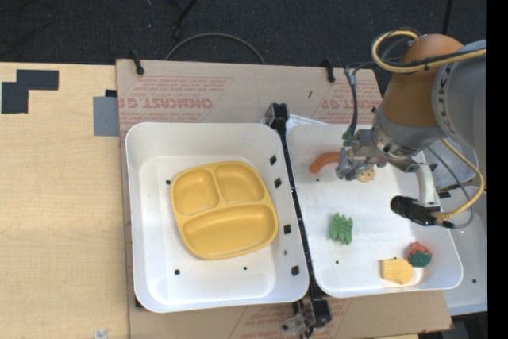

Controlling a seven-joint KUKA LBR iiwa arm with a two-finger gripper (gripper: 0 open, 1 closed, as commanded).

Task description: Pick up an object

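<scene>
1 yellow block [397, 271] | 1 green toy [341, 228] | 1 tray [224, 210] | tool [354, 167] state: cannot tell

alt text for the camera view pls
The hand hangs low in the right bin beside an orange sausage. That bin also holds a green toy, yellow block and red piece; the left bin holds a yellow tray.

Yellow divided tray [224, 209] in the white left bin [151, 171]. White right bin [373, 282]: orange sausage-like piece [323, 162] near its back edge, green toy [341, 228] mid-bin, yellow block [397, 271] and red-green piece [420, 255] at front right corner. Arm [429, 91] grey, orange band.
</scene>
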